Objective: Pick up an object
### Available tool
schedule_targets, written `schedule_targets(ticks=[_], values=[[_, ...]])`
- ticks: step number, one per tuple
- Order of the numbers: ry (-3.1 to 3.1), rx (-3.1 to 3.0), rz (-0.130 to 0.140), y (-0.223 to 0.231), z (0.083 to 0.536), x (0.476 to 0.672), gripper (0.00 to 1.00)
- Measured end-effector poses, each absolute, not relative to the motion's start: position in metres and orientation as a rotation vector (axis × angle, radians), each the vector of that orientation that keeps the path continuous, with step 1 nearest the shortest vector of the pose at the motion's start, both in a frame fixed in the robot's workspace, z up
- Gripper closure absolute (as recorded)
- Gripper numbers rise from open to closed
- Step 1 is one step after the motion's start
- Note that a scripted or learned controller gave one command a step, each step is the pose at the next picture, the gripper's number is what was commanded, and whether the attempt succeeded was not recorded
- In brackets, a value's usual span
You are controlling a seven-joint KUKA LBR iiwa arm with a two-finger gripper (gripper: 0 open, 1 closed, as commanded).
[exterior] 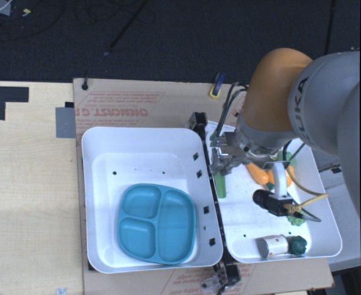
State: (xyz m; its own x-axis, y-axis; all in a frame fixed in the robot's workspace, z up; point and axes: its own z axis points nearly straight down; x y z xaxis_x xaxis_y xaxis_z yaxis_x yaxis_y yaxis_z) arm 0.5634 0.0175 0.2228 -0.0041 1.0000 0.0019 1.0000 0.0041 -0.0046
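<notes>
Position: the gripper (219,163) sits low over the right bin (334,238), hard against the wall that bin shares with the left bin (88,195). The green stick (220,186) lies directly at the gripper's tip and extends from it toward the bin's near edge, running alongside the shared wall. Contact between the two cannot be confirmed, and whether the gripper is wide, narrow or holding the stick cannot be told, since the wrist housing covers the meeting point.

Count, right bin: one green stick; one orange piece (258,174) just beside the gripper, on the side away from the shared wall; one white cylinder (273,246) well apart from the gripper, near the bin's near edge; one dark green lump (298,245) touching or just beside that cylinder, on its far side from the gripper. Four loose things in total.

Count, left bin: one blue divided plate (157,223), lying flat across the shared wall from the gripper, well apart from it.

Count, supports: two white bins, side by side on one printed cardboard sheet (125,106), which rests on the pale desk (26,183).

Appearance of the green stick: slender, straight, bright green, and lying roughly parallel to the shared wall. Its upper end is hidden under the gripper; its lower end is free.
</notes>
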Motion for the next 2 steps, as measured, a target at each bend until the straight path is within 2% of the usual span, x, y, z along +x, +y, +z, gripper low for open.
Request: schedule_targets(ticks=[1,2], values=[[-2.224,-2.213,0.002,0.068,0.219,0.566,1.0],[-2.222,-2.217,0.001,0.088,0.222,0.58,1.0]])
